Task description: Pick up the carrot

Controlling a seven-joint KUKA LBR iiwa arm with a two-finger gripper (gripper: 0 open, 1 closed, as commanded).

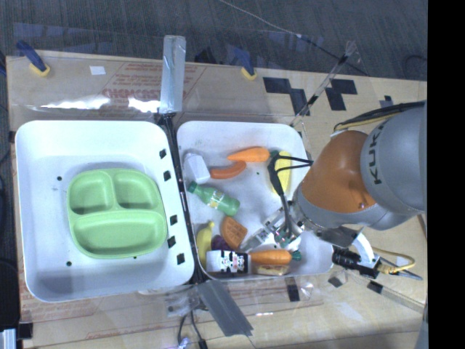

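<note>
Carrot (249, 154) at bin's far side, well apart from end effector (280, 229)

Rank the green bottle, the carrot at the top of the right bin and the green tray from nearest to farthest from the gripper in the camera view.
Measured from the gripper, low in the right bin:
1. Green bottle, to its left in the same bin.
2. Carrot, up near the bin's far wall.
3. Green tray, across in the left bin.
</note>
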